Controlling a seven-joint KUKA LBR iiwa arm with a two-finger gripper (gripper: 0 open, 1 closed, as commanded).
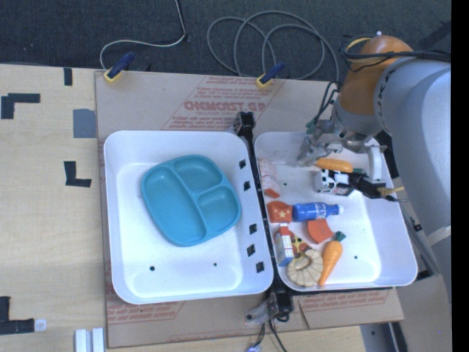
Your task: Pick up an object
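Two fingers of the gripper [316, 147] over the right bin [381, 266], spread unclear, cannot tell any hold; cardboard [212, 108] lettering unreadable

1. The left bin [117, 218] is white and carries a plain light-blue divided tray [190, 198].
2. The right bin [381, 259] is white too.
3. In it, the carrot [330, 259] is orange with a green top.
4. The bottle [315, 212] is blue with a white cap.
5. The cardboard sheet [190, 101] under the bins is tan with red print.
6. The arm [410, 101] is grey with an orange band.
7. Two clamps [117, 68] are blue and yellow.
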